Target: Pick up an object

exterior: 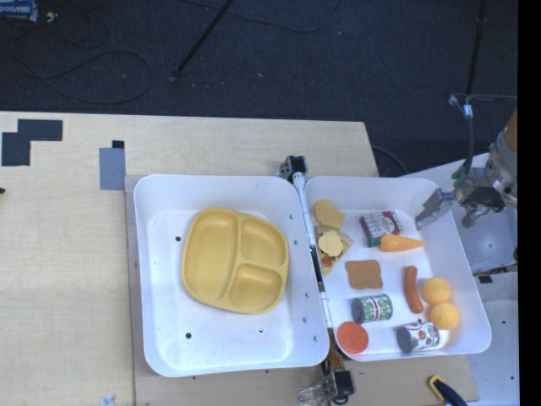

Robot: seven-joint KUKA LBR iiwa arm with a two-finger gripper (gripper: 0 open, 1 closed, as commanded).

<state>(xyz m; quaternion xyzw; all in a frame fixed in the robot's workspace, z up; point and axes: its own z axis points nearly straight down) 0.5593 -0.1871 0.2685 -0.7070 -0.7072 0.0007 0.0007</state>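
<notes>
Two shallow white bins sit side by side on a wooden bench, seen from above at a slant. The left bin (pixel 161 345) holds one yellow divided plate (pixel 234 259), roughly centred. The right bin (pixel 473 337) holds the pick candidates, i.e. toy food spread out w/ gaps between most pieces, prob. so fingers can reach around any one: an orange carrot (pixel 401 244) near the far edge beside a red packet (pixel 379 225), a sausage (pixel 412 288), two oranges (pixel 439 303) at the right edge, a brown toast slice (pixel 363 274), a green can (pixel 373 308), a red disc (pixel 352 337) at the near edge. The gripper (pixel 435 205) hangs over the bin's far-right corner, holding nothing; whether its fingers stand wide or narrow can't be told. Nothing lifted yet; carrot lies closest.
</notes>
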